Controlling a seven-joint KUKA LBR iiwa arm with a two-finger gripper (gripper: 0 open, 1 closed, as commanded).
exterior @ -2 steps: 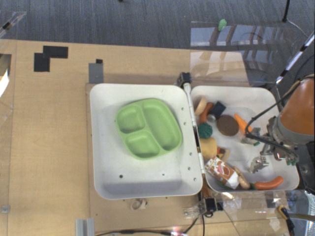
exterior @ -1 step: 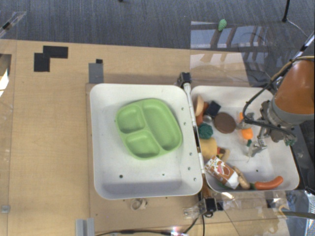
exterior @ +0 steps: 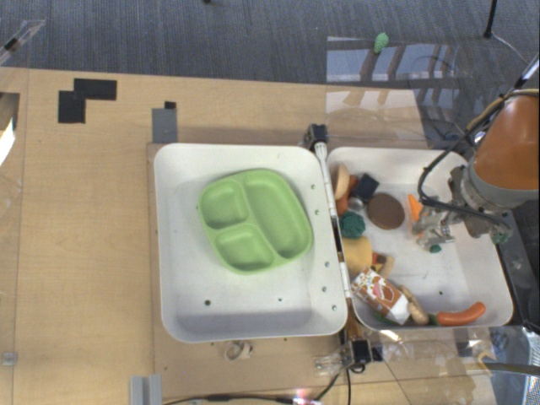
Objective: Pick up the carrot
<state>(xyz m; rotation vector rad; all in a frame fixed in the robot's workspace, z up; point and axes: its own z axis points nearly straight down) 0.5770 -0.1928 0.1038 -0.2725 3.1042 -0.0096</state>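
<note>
The carrot (exterior: 414, 207) is a small orange piece lying in the right bin (exterior: 494, 289), just right of a brown disc (exterior: 386, 211). My gripper (exterior: 432, 233) hangs over the same bin, directly right of and slightly below the carrot, close to it. Part of the carrot is hidden behind the gripper's cabling. Nothing can be seen held in the gripper. The arm's orange band (exterior: 510, 146) rises above the wrist at the right edge.
The right bin also holds a tan wedge (exterior: 341, 182), a black piece (exterior: 365, 186), green broccoli (exterior: 352, 223), a yellow chunk (exterior: 359, 250), a wrapped snack (exterior: 384, 294) and a red sausage (exterior: 460, 314). A green divided plate (exterior: 253, 218) sits in the left bin (exterior: 194, 310).
</note>
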